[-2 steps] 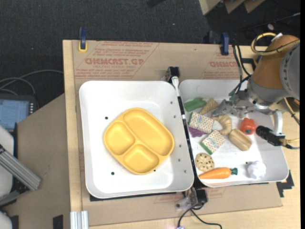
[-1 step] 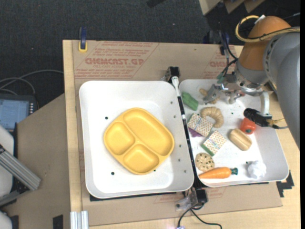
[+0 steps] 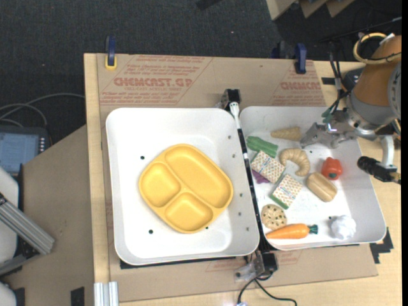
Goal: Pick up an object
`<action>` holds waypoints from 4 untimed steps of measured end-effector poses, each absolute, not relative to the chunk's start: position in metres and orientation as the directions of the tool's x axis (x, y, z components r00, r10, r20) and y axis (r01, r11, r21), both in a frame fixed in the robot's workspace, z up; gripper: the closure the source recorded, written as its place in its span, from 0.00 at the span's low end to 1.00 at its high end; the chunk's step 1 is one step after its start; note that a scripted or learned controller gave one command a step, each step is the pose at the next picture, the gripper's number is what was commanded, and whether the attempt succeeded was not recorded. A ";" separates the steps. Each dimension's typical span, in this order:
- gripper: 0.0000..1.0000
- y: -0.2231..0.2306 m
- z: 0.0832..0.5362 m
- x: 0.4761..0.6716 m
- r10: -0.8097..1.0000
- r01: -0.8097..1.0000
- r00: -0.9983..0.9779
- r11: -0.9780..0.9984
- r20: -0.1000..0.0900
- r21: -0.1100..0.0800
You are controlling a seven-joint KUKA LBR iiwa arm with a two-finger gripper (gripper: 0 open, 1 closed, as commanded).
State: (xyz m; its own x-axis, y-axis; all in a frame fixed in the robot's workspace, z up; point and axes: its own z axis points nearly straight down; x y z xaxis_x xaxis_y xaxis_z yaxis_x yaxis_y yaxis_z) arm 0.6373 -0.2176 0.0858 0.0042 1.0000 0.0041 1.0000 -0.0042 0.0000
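so the gripper [image 3: 320, 132] hangs over the far side of the right bin [image 3: 370, 225], honestly cannot tell how it's set. Under it and nearer sit the toy foods: croissant [image 3: 297, 160], tomato [image 3: 331, 167], carrot [image 3: 290, 231], cookie [image 3: 273, 216]. Yellow divided plate [image 3: 185, 187] lies in the left bin [image 3: 124, 171]

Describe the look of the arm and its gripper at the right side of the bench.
The arm has an orange band above a rounded grey wrist housing. Dark cables run along it. The gripper is bare grey metal, angular and pointed. A black cylindrical part sticks out on the right.
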 end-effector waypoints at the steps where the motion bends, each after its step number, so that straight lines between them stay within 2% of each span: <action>1: 0.00 -0.198 0.085 0.580 1.000 1.000 0.002 -0.002 0.001 -0.004; 2: 0.00 -0.159 0.085 0.629 1.000 1.000 -0.006 0.006 0.000 0.005; 3: 0.00 -0.120 0.085 0.669 1.000 1.000 -0.005 0.005 -0.001 0.005; 4: 1.00 -0.125 0.094 0.663 1.000 1.000 -0.002 0.002 -0.002 -0.016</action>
State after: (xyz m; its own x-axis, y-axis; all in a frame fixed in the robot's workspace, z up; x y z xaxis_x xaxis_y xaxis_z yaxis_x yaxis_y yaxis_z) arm 0.6631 -0.1255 0.0944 -0.0018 1.0000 -0.0020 0.9999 0.0018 -0.0164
